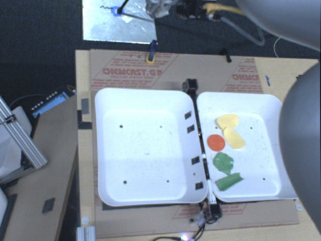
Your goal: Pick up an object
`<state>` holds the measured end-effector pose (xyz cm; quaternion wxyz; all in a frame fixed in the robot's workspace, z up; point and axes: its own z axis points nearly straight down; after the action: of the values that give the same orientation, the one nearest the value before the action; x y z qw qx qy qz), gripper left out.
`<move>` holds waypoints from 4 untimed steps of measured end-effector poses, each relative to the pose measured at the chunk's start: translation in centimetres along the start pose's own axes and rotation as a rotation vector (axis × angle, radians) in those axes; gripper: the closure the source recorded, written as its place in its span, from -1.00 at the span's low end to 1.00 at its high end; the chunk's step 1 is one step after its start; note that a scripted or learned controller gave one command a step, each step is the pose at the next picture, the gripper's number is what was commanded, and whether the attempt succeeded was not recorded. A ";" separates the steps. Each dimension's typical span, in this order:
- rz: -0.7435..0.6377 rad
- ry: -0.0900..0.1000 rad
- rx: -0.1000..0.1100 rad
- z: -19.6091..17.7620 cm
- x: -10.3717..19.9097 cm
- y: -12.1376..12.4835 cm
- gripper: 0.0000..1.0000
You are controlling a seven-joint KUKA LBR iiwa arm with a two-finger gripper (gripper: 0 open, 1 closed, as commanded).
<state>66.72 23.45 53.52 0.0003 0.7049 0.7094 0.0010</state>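
Seemingly pincer (159,4) above bins (145,149)

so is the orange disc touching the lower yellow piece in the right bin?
Cannot tell. In the camera view the orange disc sits right beside the lower yellow piece; their edges meet or nearly meet, and no clear gap or overlap shows at this resolution.

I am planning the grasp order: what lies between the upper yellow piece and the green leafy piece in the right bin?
In the camera view, the orange disc and the lower yellow piece lie between the upper yellow piece and the green leafy piece.
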 end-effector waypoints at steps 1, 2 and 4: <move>0.015 -0.004 0.001 0.0 -11.2 0.1 1.00; 0.001 -0.001 0.006 7.4 -7.2 0.0 1.00; 0.001 0.001 -0.002 4.1 0.1 0.1 1.00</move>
<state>66.83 23.57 49.37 0.0006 0.7051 0.7091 0.0023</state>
